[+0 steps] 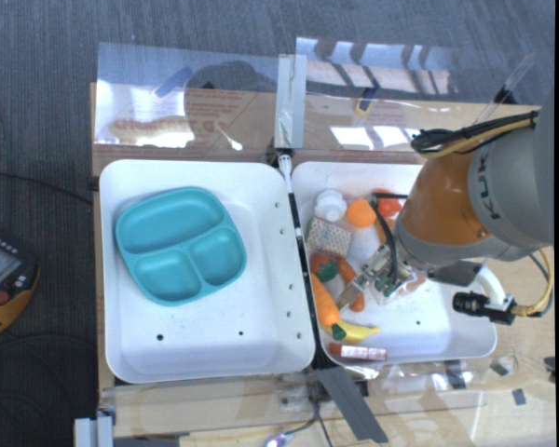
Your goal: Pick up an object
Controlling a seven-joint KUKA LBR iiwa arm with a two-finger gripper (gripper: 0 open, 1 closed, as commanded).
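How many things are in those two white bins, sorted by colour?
Blue divided plate, left bin: 1
In the right bin, as far as the arm lets me see:
Orange, ball and carrot: 2
Yellow banana: 1
White round piece: 1
Speckled block: 1
Total: 6

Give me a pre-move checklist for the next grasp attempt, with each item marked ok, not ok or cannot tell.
1. Gripper is over the right bin, where the objects lie: ok.
2. Object held between its fingers: cannot tell; the arm hides them.
3. Targets near the gripper: carrot and banana lie close by: ok.
4. Targets well separated: not ok; the items crowd together at the bin's left side.
5. Left bin with the blue divided plate lies apart from the arm: ok.
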